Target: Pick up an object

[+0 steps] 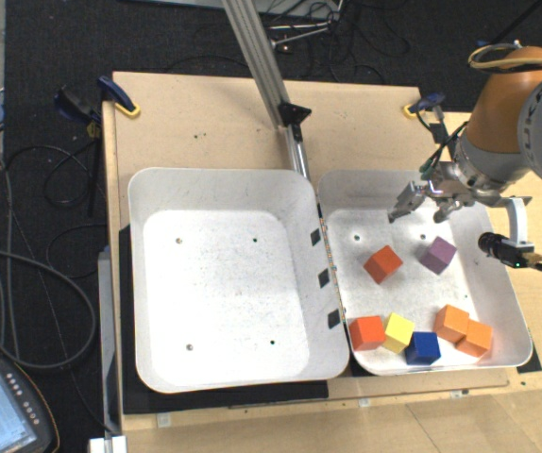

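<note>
Bench [365, 111] | right bin [347, 196]: coloured blocks [413, 333] | gripper [421, 206] fingers apart, holding nothing | no legible writing

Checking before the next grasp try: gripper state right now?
Gripper: open, holding nothing, above the far end of the right bin, apart from the purple cube and orange cube.

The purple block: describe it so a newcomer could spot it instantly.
Look in the right-hand white bin, the one holding all the blocks. In its upper part, just below the tool, lies the purple block, right of an orange block. It is the only purple one.
</note>
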